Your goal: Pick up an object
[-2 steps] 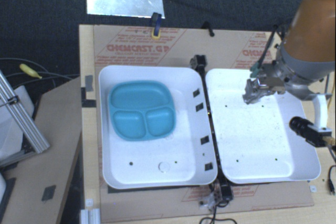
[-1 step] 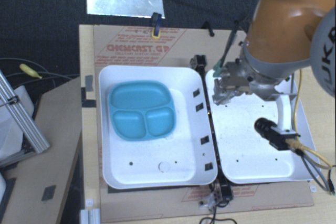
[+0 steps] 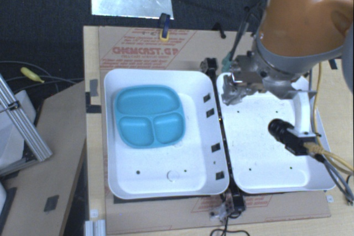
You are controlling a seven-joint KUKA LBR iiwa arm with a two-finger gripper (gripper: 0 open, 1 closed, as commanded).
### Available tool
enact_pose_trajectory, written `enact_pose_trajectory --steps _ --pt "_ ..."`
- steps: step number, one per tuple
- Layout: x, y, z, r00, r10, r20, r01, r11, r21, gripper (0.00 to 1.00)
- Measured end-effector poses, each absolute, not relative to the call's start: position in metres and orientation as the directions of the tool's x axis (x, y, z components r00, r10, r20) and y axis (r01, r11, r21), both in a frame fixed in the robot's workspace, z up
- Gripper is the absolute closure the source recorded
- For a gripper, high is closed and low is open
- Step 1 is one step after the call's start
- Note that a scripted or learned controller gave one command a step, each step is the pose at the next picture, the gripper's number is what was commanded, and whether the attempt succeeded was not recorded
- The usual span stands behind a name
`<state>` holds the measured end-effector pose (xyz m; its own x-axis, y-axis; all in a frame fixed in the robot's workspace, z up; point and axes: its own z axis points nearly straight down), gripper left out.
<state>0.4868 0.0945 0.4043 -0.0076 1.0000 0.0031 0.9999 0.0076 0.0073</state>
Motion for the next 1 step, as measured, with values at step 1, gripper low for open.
enact_pose_trajectory --steps 1 --pt "0.487 0.0998 0.441 -0.006 1.0 0.002 1.0 0.006 0.006 1.0"
